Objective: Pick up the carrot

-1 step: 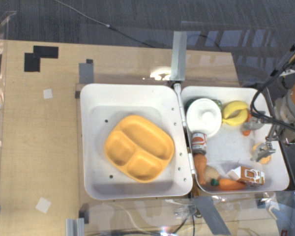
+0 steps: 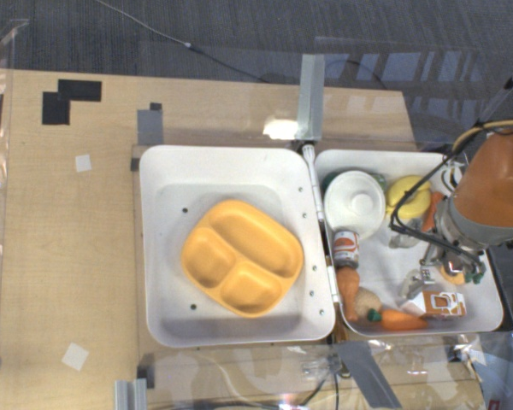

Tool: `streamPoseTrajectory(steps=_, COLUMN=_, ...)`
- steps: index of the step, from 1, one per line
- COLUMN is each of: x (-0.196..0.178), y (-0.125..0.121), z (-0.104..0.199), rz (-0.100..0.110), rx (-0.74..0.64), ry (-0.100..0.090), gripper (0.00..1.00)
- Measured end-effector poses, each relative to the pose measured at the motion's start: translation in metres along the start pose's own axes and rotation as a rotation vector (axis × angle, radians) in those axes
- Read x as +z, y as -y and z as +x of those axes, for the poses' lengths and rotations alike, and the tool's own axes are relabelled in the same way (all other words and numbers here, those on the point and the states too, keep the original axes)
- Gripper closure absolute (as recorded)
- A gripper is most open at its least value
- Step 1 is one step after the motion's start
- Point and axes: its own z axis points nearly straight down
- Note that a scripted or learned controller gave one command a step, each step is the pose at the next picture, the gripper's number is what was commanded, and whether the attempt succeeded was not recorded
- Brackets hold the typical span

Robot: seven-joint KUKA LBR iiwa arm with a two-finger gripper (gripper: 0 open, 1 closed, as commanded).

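Item: carrot pick, right bin; arm hovering over the clutter.

The carrot (image 2: 399, 319) lies flat along the near wall of the right bin (image 2: 494, 319), green end toward a small potato-like lump (image 2: 365, 300), just beside a printed carton (image 2: 445, 303). The gripper (image 2: 417, 282) hangs above and slightly right of it, fingers apparently spread and pinching nothing, though glare blurs them. The left bin (image 2: 154, 254) keeps a yellow divided plate (image 2: 242, 256); a white bowl (image 2: 355, 200) and can (image 2: 345, 249) crowd the far side.

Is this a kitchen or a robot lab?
Probably a robot lab. A robot arm reaches over two white bins on a wooden bench, with toy food like a carrot inside.
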Motion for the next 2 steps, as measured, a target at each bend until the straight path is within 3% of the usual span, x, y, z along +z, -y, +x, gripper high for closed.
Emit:
streamPoseTrajectory(steps=1, x=0.010, y=-0.012, z=-0.014, rz=0.006, rx=-0.025, ry=0.015, gripper=0.00)
streamPoseTrajectory(steps=2, x=-0.063, y=0.045, z=-0.005, rz=0.009, rx=-0.233, ry=0.017, gripper=0.00)
